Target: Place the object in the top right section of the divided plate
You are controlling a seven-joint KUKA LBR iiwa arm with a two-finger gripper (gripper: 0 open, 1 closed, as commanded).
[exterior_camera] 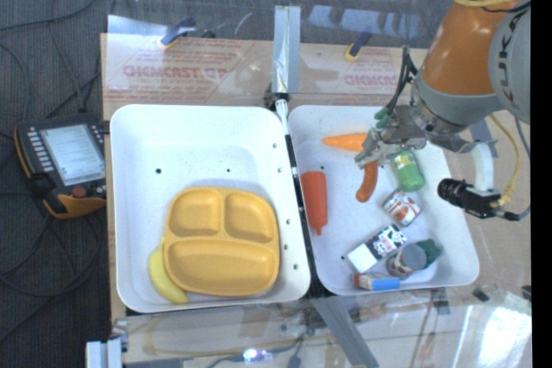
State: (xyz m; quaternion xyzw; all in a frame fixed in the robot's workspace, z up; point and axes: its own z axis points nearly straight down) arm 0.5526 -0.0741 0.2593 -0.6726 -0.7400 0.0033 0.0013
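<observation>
Grey arm with orange band (pixel 470 47) reaches over right white bin (pixel 457 271). Gripper (pixel 379 149) sits low near bin's back edge, just above small orange sausage-shaped toy (pixel 368 183); cannot tell if anything is held. Green bottle (pixel 407 170) just beside it. Orange carrot toy (pixel 345 141) near back edge. Yellow divided plastic plate (pixel 222 239) lies in left white bin (pixel 138 185), toward front edge, yellow banana (pixel 166 278) at its front-left rim.

The yellow divided plate (pixel 222 241), three sections, lies flat in the left bin, its top right section bare.
</observation>
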